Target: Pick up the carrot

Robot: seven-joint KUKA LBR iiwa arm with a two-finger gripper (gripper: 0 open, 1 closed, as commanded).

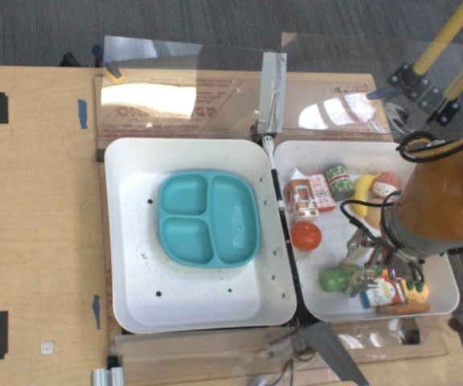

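Looking down on the tabletop (30, 215): two shallow white bins side by side. The left bin (127, 296) holds a teal divided plate (210, 218), lying flat near its middle. The right bin (444, 292) is crowded. Along its far side sit a small red-and-white carton (306, 194), a green can (340, 180), a yellow banana-like piece (364, 190) and a red-and-white item (385, 185) that is partly hidden by the arm. A red tomato (305, 235) lies nearer, just right of the divider, and a green vegetable (333, 279) lies nearer again. The grey arm with its orange band (444, 199) reaches in from the right, and the gripper (366, 265) is low over the near half of the right bin, just right of the green vegetable. Its state, open or closed, cannot be told from this angle. The carrot (415, 297), a small orange piece, lies in the near right corner of the right bin, touching a multicoloured packet (383, 293) and just right of the gripper; nothing orange is seen in the gripper's grasp.
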